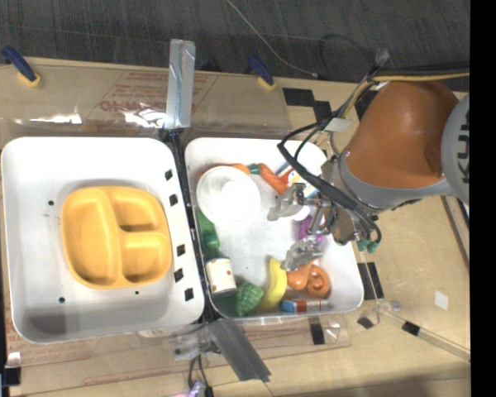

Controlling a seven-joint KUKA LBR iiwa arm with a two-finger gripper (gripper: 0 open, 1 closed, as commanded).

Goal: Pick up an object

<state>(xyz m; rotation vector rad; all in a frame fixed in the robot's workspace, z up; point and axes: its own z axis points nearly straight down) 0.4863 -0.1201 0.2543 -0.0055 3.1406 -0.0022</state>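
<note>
The claw (302,226) hangs low inside the right bin (347,292), its metal fingers (283,205) spread and pinching nothing, the grey arm with its orange band (397,135) reaching in from the right. The step in hand looks like the descent toward a pick, with no grasp made yet. Just beneath and beside the fingertips lie an orange ring-shaped toy (312,281) and a yellow banana (274,284), the likeliest targets. Both sit near the bin's front wall, touching or nearly touching each other. The toy is small, rounded and glossy; the banana is curved and smooth. The next move, by this reading, calls for a short drop straight down over 1 of them and a firm closing, with care not to snag its neighbours. Further out in the same bin rest a white bowl (227,193), a green leafy toy (248,298), a small white cup (221,275) and a marker (304,306). The left bin (25,222) holds 1 yellow divided tray (116,236) on the worktop (413,304).
</note>
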